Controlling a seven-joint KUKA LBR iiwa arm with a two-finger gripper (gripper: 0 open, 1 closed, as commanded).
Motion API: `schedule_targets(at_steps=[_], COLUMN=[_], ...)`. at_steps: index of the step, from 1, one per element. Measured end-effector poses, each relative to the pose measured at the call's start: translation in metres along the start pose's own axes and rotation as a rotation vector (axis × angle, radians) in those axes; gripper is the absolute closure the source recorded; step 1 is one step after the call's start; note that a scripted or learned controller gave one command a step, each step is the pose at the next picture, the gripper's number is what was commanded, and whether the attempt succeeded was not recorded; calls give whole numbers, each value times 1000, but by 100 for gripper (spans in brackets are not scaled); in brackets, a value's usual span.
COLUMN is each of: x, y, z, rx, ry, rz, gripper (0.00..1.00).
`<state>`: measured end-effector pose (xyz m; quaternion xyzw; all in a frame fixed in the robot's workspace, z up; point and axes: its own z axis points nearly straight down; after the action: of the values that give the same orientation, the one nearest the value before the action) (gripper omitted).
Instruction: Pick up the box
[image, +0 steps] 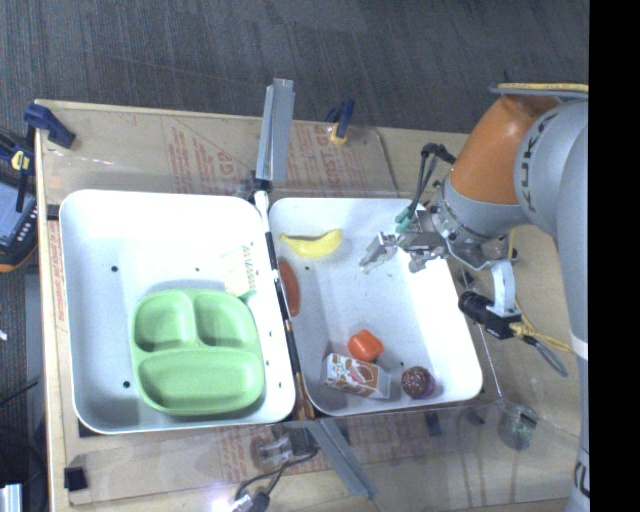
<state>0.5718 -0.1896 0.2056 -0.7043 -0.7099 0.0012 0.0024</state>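
You see the box (356, 375) lying flat near the right bin's (455, 330) near wall, long axis left-right, tilted a bit. An orange piece (366, 345) touches its far side; a dark ball (417, 380) sits just right. Mid-bin is bare white floor, w/ room above. Gripper (385, 250) hovers far-side, right of the banana (312, 243), fingers apart, holding nothing. Wood bench (150, 150) surrounds both bins.

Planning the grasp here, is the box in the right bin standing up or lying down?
Lying down. The box rests on its long side, printed face up, on the right bin's floor near the front wall.
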Motion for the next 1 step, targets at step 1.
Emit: schedule_targets(at_steps=[1], x=[57], y=[-30], z=[116], rx=[1], ry=[-1], rz=[92], gripper=[0])
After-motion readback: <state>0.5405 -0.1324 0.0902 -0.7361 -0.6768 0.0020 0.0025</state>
